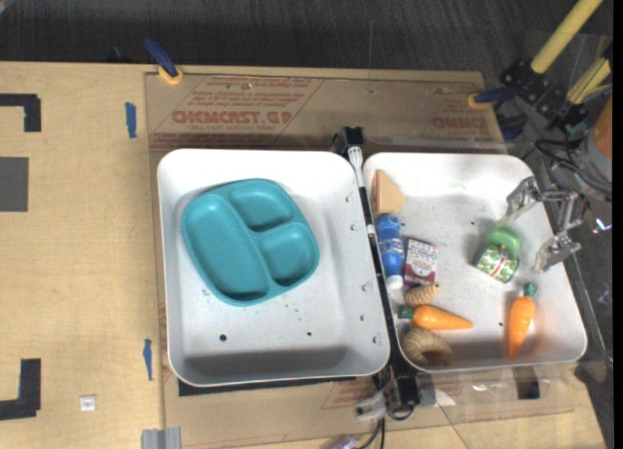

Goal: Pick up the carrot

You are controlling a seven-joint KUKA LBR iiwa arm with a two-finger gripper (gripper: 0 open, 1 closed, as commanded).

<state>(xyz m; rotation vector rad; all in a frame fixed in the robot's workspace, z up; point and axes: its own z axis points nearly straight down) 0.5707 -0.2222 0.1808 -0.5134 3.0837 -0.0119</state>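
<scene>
Most of the arm is cut off at the right edge of the camera view, and what does show above the right bin [458, 176] is a tangle of dark cable and pale metal that is hard to sort into parts. At the front-left corner of that bin, a brownish lump [426, 346] and a small tan ridged piece [421, 292] are too blurred to name. The bin's left wall partly hides the lower end of a blue bottle [389, 244]. The arm reaches in from the right, so that the gripper [533, 230] hangs over the right-hand side of the bin, with its two thin metal fingers [519, 198] pointing leftward. The jaws stand spread apart with nothing between them. The near finger ends just beside a green object [499, 254], though contact cannot be judged. There are two carrots. The carrot with the green top [521, 324] lies near the bin's front-right corner, with the leafy end toward the gripper and clear of it. The second carrot [441, 318] lies crosswise near the front wall, well apart from the fingers. A tan wedge [386, 191] and a red-and-white carton [421, 261] lie along the left side. The left bin [185, 340] holds a teal divided plate [250, 240].
</scene>
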